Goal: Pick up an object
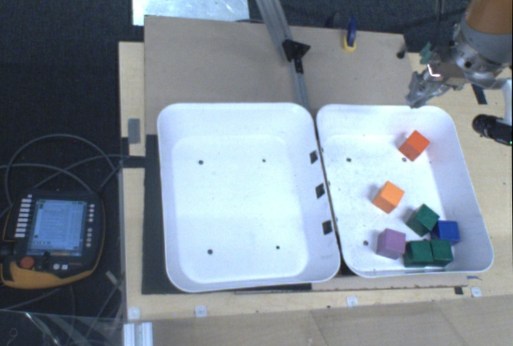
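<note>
The gripper (420, 93) hangs just past the far rim of the right bin (469, 176); whether its fingers are open or closed cannot be told. Inside that bin, the red-orange cube (414, 145) lies nearest the gripper. Toward the near rim sit an orange cube (389, 196), a purple cube (391, 243), a blue cube (446, 231) and green blocks (423, 239).

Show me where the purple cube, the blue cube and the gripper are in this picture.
purple cube (392, 243), camera view, on its top face.
blue cube (446, 231), camera view, on its top face.
gripper (420, 94), camera view, at its fingertips above the right bin's far rim.
</note>
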